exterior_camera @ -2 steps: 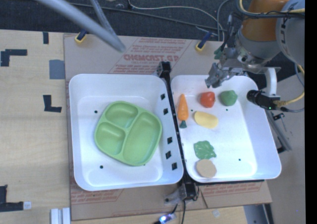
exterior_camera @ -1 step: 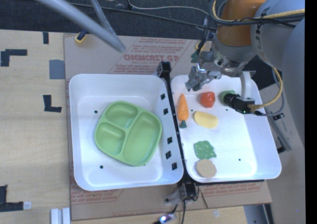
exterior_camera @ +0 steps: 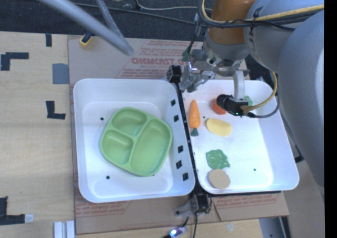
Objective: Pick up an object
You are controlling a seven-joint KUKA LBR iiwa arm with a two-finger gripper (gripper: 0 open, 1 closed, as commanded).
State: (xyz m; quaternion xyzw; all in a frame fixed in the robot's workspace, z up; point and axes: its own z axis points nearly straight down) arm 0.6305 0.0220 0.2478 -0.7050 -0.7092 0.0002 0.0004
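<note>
my arm [exterior_camera: 284, 47] crowds right bin [exterior_camera: 274, 174], could knock toys. green plate [exterior_camera: 138, 140] sits alone in left bin [exterior_camera: 87, 126]. carrot [exterior_camera: 194, 114] lies just beside divider, so wall may block grab. claw [exterior_camera: 190, 78] hangs above carrot; i can't tell its opening or load.

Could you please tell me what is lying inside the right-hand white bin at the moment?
The right bin holds a carrot, yellow piece, green leafy piece and tan round piece. A red item is partly covered by the arm.
</note>
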